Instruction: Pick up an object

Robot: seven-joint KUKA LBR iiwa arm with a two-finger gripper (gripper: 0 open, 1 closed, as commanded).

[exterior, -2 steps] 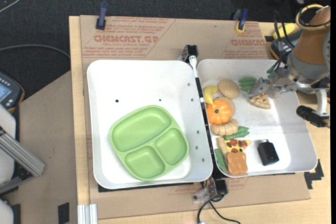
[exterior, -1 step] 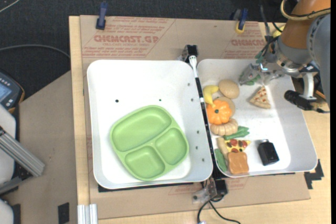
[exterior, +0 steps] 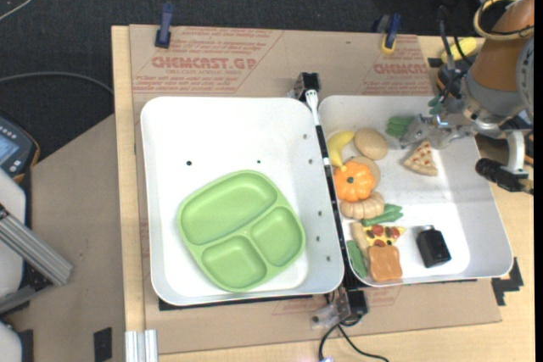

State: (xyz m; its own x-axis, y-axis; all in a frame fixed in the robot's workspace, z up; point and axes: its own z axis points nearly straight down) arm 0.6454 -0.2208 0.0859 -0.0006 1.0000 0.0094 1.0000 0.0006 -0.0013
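Left bin (exterior: 170, 140) white, holding a pale green divided plate (exterior: 241, 229). Right bin (exterior: 475, 216) white: orange pumpkin (exterior: 354, 180), yellow banana (exterior: 339, 146), black block (exterior: 433, 247).

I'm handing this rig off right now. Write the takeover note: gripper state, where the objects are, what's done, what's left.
Gripper: low over the back of the right bin, between the green piece and the pizza slice; nothing seen between its fingers.
Right bin also holds the banana, tan round piece, orange pumpkin, tan squash, black block and a small cluster of toy food at the front left.
Left bin: green divided plate.
Done: nothing lifted yet.
Left: grasp one object and raise it; the pizza slice or the green piece looks nearest.
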